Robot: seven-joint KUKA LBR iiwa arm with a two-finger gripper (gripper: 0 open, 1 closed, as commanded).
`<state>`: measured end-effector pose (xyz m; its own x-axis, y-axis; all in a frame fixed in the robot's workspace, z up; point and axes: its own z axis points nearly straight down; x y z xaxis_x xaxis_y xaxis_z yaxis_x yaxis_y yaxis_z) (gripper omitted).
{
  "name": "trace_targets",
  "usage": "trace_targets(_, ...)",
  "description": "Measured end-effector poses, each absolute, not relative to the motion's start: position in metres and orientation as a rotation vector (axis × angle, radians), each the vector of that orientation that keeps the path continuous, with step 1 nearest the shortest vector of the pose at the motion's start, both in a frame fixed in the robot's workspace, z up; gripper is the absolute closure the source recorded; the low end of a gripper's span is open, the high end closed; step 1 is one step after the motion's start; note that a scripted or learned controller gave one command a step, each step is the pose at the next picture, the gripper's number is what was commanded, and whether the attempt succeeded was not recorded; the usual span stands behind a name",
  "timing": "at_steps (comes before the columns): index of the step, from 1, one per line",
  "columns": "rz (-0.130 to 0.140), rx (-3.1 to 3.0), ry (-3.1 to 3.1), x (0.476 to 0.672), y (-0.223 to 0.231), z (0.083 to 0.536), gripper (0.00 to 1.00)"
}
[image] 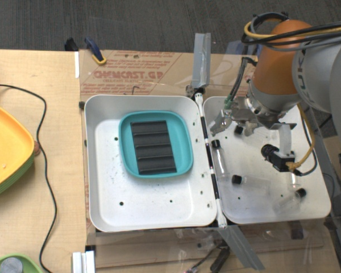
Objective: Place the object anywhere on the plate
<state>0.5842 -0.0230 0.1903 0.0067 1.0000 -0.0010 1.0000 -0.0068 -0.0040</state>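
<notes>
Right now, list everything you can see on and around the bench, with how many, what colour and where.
Bins: two, white, side by side on the bench.
Plate: one, teal, in the left bin, above its middle.
Dark ridged block: one, charcoal, lying on the plate.
Small dark pieces: several, black, scattered in the right bin.
Cardboard sheet: one, brown with red print, behind the bins.
Dishes: stacked, yellow over green, at the left edge of the bench.
Cable: one, black, running across the bench left of the bins.
Arm: one, grey with an orange band, over the right bin.
Gripper: one, over the right bin's upper part.
</notes>
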Motion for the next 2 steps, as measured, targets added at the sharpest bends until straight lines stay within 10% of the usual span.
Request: trace_targets(2, 0.004, -2.250, -2.193, 0.500, -0.128, 0.279, 0.00)
